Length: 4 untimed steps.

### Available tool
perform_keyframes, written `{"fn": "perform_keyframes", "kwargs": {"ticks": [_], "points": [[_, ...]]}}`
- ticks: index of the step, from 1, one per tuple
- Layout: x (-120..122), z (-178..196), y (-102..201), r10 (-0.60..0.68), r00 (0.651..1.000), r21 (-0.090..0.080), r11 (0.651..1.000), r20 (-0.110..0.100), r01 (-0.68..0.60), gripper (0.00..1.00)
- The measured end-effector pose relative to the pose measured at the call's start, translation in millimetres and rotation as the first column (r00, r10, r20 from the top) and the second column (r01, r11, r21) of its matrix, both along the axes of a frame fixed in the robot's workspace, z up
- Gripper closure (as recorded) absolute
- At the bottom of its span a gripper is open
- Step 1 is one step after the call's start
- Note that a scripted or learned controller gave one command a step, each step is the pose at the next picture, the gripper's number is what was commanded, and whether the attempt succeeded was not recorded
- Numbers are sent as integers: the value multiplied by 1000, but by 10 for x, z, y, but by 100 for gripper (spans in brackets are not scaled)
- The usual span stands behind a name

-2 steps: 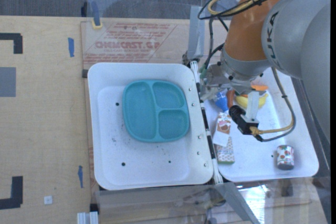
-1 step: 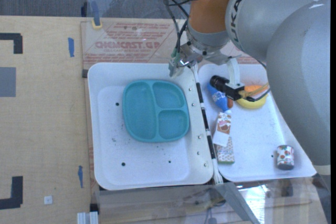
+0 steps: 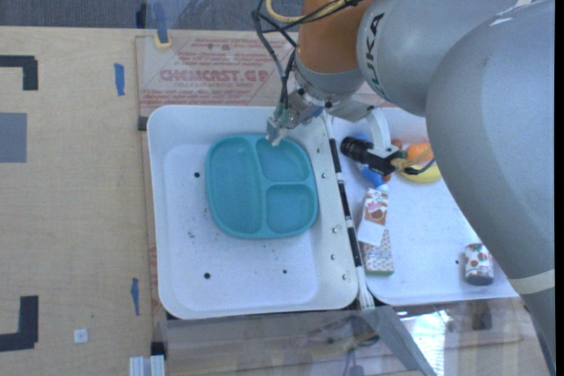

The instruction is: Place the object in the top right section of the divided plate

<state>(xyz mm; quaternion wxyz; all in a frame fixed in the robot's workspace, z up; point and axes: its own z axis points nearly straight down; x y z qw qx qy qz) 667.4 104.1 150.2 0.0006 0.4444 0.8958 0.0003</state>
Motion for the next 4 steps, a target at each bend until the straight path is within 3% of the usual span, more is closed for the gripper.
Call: {"fn": "perform_keyframes", "kwargs": {"ticks": [1,2,3,4], "points": [[-94,-514,-31,183,983,0,983,3,-183,100],[-94,-501,-47,183,983,-3,983,1,-183,0],[-66,-363,-31,183,983,-1,983,13,-183,100],[-76,-365,-30,184,983,0,983,8,-184,0]]}}
